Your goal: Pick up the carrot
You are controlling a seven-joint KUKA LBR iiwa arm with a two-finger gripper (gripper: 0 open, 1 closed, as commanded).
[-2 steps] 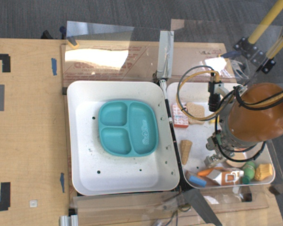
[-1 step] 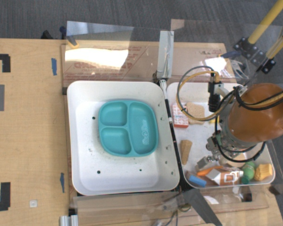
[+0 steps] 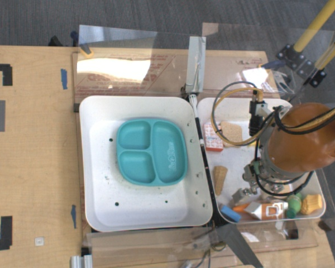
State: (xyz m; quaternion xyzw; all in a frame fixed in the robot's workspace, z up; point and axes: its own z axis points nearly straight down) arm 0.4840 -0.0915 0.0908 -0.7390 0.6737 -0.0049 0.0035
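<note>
Two white bins side by side on the tabletop. In the left bin [image 3: 95, 149], a teal divided plate [image 3: 152, 151]. In the right bin [image 3: 230, 106], near edge: carrot [image 3: 247, 208] lying flat, orange, just right of a blue block [image 3: 230, 213] and touching a small carton [image 3: 269, 210]; farther right, a green piece [image 3: 293, 204] and a yellow piece [image 3: 311, 204]. Ice cream cone [image 3: 220, 178] toward the bin's left, cracker [image 3: 231, 132] and a red-and-white packet [image 3: 213, 137] at the far side. Arm with orange band [image 3: 298, 138] above; jaws [image 3: 247, 193] low, just over the carrot, possibly touching; cannot tell their spread.
</note>
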